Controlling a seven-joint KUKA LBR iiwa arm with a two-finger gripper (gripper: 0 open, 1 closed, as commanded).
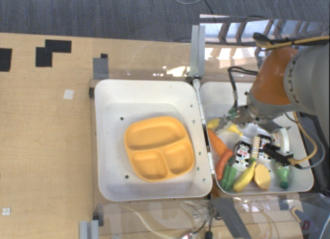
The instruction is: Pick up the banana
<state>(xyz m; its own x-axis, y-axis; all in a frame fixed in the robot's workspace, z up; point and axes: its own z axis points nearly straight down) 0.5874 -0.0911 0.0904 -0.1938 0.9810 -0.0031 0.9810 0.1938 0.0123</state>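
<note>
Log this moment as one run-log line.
task: pick banana | gripper: low in right bin | banana: lying near front wall, not grasped | left bin: orange tray

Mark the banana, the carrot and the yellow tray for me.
banana [245, 176], camera view, middle of its curved body.
carrot [217, 143], camera view, its orange upper half.
yellow tray [154, 132], camera view, floor of its large compartment.

Tray [160, 148] in left bin [111, 130]; banana [245, 177] in right bin [216, 95].
</note>
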